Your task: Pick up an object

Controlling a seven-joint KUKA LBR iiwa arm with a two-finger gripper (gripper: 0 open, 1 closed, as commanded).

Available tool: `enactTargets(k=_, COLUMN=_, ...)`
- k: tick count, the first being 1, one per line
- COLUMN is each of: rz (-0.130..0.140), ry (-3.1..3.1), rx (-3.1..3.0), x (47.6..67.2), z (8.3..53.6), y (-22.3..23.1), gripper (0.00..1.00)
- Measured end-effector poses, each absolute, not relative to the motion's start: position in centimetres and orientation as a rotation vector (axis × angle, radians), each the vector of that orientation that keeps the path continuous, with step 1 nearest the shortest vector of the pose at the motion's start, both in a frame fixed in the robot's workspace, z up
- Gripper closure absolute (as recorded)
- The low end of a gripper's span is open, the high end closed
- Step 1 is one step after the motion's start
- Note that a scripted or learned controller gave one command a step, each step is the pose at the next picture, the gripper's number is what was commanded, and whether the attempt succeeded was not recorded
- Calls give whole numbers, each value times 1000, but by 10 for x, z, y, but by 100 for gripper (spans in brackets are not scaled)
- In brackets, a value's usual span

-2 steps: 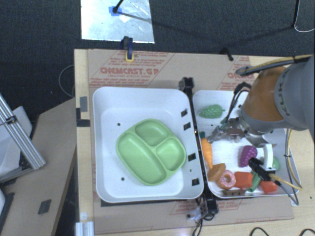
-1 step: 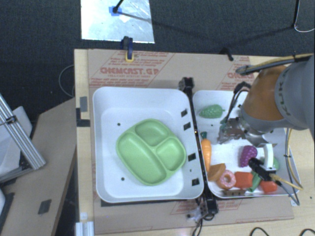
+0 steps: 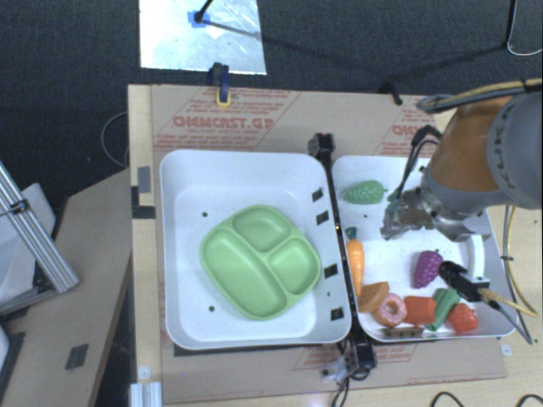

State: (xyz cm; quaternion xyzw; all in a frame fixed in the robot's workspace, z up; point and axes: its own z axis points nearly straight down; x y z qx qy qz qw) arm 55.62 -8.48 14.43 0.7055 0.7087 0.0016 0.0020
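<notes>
Over in the left bin (image 3: pixel 182 227) a green divided plate (image 3: pixel 260 261) lies alone; rightward, the right bin (image 3: pixel 373 172) holds toy food: green leafy piece (image 3: pixel 364 192), carrot (image 3: pixel 355 264), doughnut (image 3: pixel 392 310), purple grapes (image 3: pixel 427 267). Above these hangs the gripper (image 3: pixel 401 219), nothing visibly between its parts, so picking is judged still undone

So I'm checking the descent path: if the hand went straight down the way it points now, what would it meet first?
Probably bare floor of the right bin. The hand hangs over an open patch between the green toy and the purple grapes, though depth is unclear from this angle.
</notes>
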Motion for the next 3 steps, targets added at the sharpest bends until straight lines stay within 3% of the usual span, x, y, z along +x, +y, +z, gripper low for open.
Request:
enactTargets(k=2, rz=5, ry=2223, rx=2213, x=555, z=227, y=-91, gripper=100)
enactTargets(k=3, rz=6, ry=2231, rx=2209, x=594, z=220, y=-46, gripper=100)
